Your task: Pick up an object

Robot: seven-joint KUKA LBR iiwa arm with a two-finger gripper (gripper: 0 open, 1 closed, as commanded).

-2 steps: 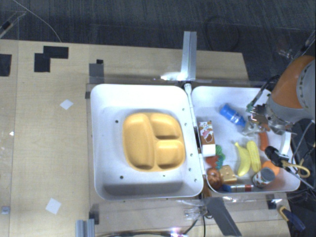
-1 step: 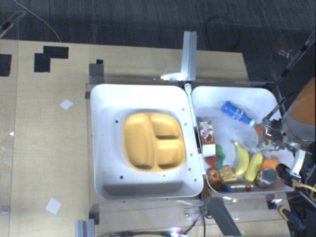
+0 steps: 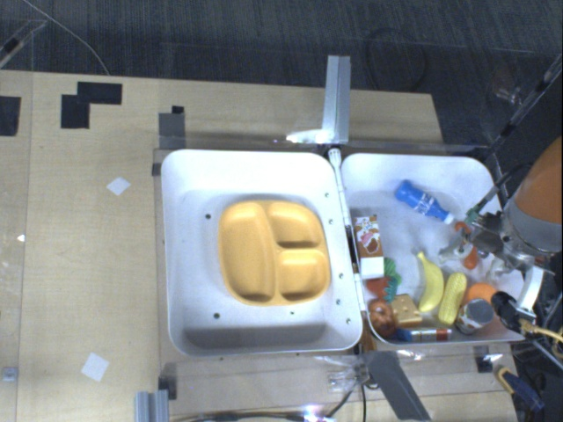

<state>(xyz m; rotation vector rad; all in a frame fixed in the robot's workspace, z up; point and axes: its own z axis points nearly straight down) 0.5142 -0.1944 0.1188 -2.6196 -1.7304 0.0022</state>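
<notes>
Jaws [image 3: 466, 246], state unclear, hover just right of the banana [image 3: 430, 281].

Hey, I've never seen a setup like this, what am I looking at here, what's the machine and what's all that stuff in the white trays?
This is one camera fixed above a wooden bench, looking down at a slant. Two shallow white bins sit side by side. The left bin holds a yellow plastic tray with three compartments. The right bin holds small items: a blue bottle, a yellow banana, a red and white carton and other toys piled near its front edge. The grey and orange shape at the right is a robot arm; its gripper hangs over the right bin. I see nothing held in it.
</notes>
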